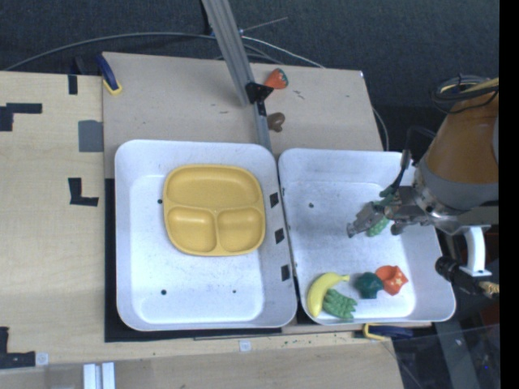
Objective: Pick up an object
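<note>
Claw point(362, 227) — two grey fingers reaching leftward over the right bin point(324, 177), with a small green piece point(378, 227) showing between and just behind them; whether the fingers are clamped on it or merely over it cannot be told at this size. Arm point(462, 156): grey with an orange band, entering behind the claw from the right edge, above the bin's right wall. Below the claw, along the near wall of the same bin, a cluster of toy food: a red piece point(392, 279) nearest, directly below; a dark green piece point(369, 284) touching it on the left; a yellow banana point(322, 287) further left, curved, with a light green bumpy piece point(340, 304) lying against its lower end. All four lie on the bin floor, apart from the claw. Left of the claw, across the divide between the bins, the left bin point(138, 298) carries a yellow three-part plate point(215, 209) in its upper half, well apart from the claw. Above and to the left of the claw, beyond the bins, a grey pole point(227, 31) rises from the wooden bench point(178, 96), with a small orange object point(277, 78) beside its base.
</note>
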You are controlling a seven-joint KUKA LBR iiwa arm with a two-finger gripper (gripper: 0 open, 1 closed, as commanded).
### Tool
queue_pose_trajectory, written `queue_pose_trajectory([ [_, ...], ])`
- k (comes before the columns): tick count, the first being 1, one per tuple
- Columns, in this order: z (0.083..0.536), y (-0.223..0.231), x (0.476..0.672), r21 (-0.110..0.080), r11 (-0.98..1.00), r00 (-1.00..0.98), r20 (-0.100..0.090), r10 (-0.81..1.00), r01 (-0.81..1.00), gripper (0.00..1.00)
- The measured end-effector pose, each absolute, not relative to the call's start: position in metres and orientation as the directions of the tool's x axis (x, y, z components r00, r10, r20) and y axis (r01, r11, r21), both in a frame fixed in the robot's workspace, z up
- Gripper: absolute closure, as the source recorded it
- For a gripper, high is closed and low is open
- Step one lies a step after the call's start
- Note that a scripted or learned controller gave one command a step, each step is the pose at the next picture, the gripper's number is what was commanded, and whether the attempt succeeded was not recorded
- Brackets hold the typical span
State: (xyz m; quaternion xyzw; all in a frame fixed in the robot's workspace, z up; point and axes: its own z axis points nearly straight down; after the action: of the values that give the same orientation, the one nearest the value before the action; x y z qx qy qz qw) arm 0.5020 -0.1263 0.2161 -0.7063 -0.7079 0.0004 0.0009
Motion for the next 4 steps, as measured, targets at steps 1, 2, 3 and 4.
queue_pose_trajectory([
  [1, 0.216, -0.126, 0.502, -0.002, 0.002, -0.002, 0.001, 1.0, 1.0, 0.0],
  [2, 0.152, -0.126, 0.498, -0.009, 0.001, 0.0, 0.001, 1.0, 1.0, 0.0],
  [3, 0.107, -0.128, 0.498, -0.008, 0.001, -0.001, 0.001, 1.0, 1.0, 0.0],
  [4, 0.089, -0.128, 0.498, -0.002, 0.001, -0.001, -0.001, 1.0, 1.0, 0.0],
])
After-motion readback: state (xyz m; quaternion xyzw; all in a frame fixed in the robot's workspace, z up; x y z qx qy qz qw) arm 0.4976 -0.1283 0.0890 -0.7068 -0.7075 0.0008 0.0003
